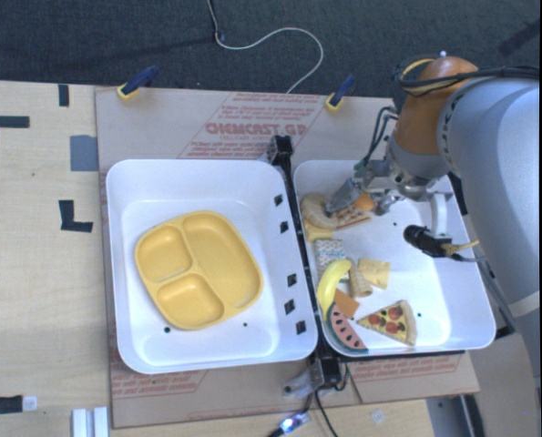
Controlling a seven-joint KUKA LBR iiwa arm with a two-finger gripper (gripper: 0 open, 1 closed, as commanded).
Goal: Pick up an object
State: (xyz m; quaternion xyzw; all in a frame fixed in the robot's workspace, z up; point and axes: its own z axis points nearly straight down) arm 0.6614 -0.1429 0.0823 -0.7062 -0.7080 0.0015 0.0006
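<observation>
While the gripper hangs low near the right bin's far left corner, whether open or closed I cannot tell, an off-centre pinch could shove the tan bun against the bin's left wall. The bun seems to lie touching the gripper, mostly on its wall side.

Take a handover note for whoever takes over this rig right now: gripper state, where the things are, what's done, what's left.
Gripper: low in the right bin, at its upper-left corner in the view, on or just above the tan bun-like piece. A grasp cannot be confirmed.
Things: the banana, watermelon slice, pizza slice and a few small pieces lie in the lower part of the right bin. The yellow divided tray lies in the left bin.
Done: the gripper is at a target; nothing is visibly lifted.
Left: secure one object and lift it clear of the bin.
</observation>
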